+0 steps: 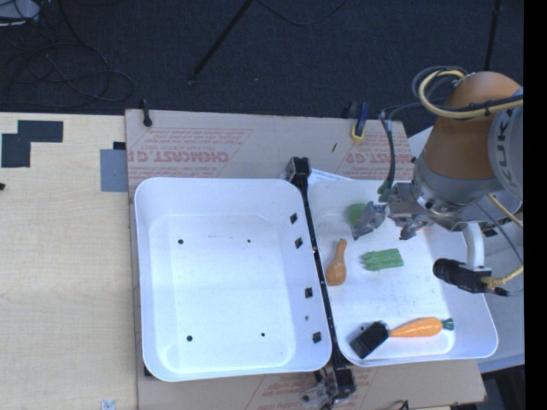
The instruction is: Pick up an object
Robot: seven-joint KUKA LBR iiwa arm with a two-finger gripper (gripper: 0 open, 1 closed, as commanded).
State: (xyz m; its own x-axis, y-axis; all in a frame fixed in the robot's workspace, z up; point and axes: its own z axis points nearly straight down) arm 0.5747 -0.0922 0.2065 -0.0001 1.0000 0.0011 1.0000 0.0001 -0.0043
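Hanging over the upper part of the right bin (479, 348), the end effector (374, 220) reaches in from the right with its grey fingers pointing left and down. Whether those fingers are spread or closed I cannot tell from this slanted view. They sit right against a small green object (356, 213), which seems to lie just at the tips, though the picture is too coarse to say whether it is between them or only beside them. Behind the end effector, the grey wrist rises to the orange band (466, 126), with yellow cable looped above it.

Just below the end effector lies a flat green piece (381, 260) on the bin floor. To its left, near the divider between the bins, rests an orange-tan gourd-shaped item (337, 265), narrow end up. Lower in the same bin lies a toy carrot (416, 327) with its green tip pointing right, and a black block (369, 339) touches its left end. The left bin (149, 272) stands alongside on the surface (60, 272), over brown cardboard (214, 148).
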